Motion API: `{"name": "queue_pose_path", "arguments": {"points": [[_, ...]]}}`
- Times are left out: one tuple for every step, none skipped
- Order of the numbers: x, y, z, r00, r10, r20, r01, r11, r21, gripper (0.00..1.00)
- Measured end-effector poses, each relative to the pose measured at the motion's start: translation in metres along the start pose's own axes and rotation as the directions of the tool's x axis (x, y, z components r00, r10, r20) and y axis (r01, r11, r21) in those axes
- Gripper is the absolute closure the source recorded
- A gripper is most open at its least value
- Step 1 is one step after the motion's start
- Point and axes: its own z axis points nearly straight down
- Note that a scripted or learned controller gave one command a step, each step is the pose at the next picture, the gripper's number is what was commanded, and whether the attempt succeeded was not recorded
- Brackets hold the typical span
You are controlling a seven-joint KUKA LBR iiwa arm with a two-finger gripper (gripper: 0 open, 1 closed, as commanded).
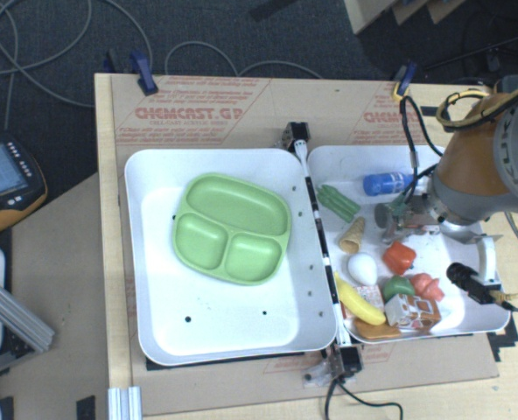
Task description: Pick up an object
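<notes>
Over right bin [434, 160] | hand [397, 220] low amid toys, grip state: can't tell | we're at approach step | nearest: red pepper [400, 255], just below | next: we'd need clean descent, close on it

A dark carpeted floor [58, 68] surrounds the bench [233, 103], with grey cables [31, 16] looping across it; blue clamps [143, 73] grip the bench's far edge, and a handheld pendant [5, 182] lies at left
</notes>
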Motion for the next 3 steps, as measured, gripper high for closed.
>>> {"name": "queue_pose_path", "arguments": {"points": [[0.000, 0.000, 0.000, 1.000, 0.000, 0.000, 0.000, 1.000, 0.000, 0.00], [0.026, -0.042, 0.009, 1.000, 0.002, -0.001, -0.002, 1.000, 0.001, 0.00], [0.026, -0.042, -0.001, 1.000, 0.003, 0.000, -0.003, 1.000, -0.001, 1.00]]}}
